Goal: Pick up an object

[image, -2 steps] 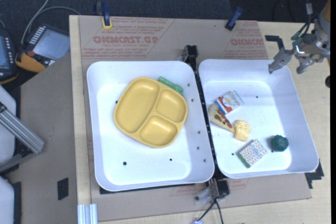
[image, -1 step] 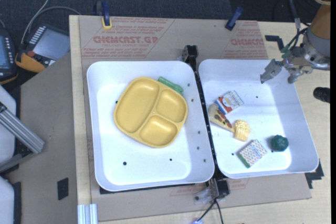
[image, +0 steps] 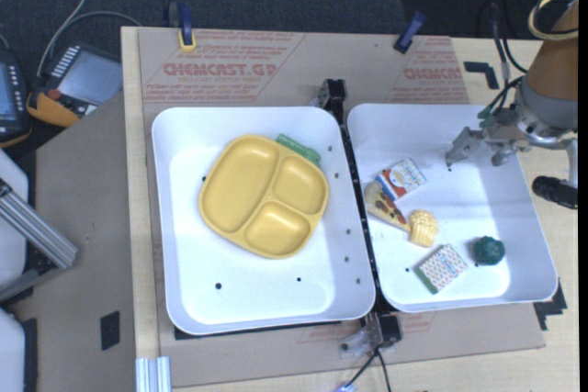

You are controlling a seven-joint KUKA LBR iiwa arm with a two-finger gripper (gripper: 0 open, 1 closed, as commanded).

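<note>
My gripper (image: 478, 148) hangs over the back right part of the right bin (image: 524, 289), its fingers spread apart with nothing between them. In front of it and to the left lie a small red, white and blue packet (image: 402, 178), a yellow and red wrapper (image: 387, 207) and a pale yellow bumpy object (image: 423, 227). Nearer the front lie a patterned sponge with a green edge (image: 441, 268) and a dark green ball-like object (image: 488, 250). All of these lie apart from the gripper.
The left bin (image: 184, 289) holds a yellow divided plate (image: 265, 195) with a green object (image: 299, 147) peeking out behind it. A black clamp (image: 333, 93) sits at the back between the bins. Cables and devices lie off the bench to the left.
</note>
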